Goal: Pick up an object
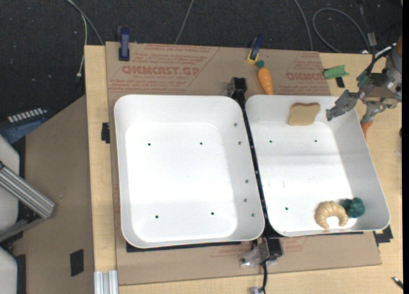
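Likely the easiest pick is the toast slice (303, 114), lying flat near the far edge of the right bin (367, 158), just left of the hand (354, 104). It looks like a light, stiff toy with a tan face and darker crust, best taken across its narrow width. Whether the hand is wide or narrow I cannot tell. A croissant (332, 214) touches a green lump (353, 207) in the bin's near corner.
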You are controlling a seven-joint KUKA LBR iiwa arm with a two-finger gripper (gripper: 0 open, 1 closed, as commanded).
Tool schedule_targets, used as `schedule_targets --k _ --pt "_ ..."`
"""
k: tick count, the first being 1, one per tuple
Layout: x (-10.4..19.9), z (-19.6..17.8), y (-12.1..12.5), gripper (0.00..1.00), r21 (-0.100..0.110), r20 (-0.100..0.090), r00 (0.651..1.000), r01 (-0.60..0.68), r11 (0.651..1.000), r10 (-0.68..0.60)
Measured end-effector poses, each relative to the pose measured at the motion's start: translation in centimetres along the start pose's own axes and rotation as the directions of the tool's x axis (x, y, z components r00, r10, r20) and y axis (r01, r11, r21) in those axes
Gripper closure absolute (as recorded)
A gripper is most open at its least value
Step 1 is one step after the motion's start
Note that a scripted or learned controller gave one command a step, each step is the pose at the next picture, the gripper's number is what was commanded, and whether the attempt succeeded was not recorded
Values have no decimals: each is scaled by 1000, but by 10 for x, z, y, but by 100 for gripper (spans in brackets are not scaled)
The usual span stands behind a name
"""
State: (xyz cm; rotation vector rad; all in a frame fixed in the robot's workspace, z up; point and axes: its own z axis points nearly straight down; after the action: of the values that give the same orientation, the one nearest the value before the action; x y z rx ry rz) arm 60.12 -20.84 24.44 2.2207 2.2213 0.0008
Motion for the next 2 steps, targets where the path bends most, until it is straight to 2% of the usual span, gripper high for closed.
schedule_targets --k 1,2 --pt "-15 114 43 0 10 -3 1000 0 1000 0" --pt "-11 30 18 0 -6 2 1000 0 1000 0"
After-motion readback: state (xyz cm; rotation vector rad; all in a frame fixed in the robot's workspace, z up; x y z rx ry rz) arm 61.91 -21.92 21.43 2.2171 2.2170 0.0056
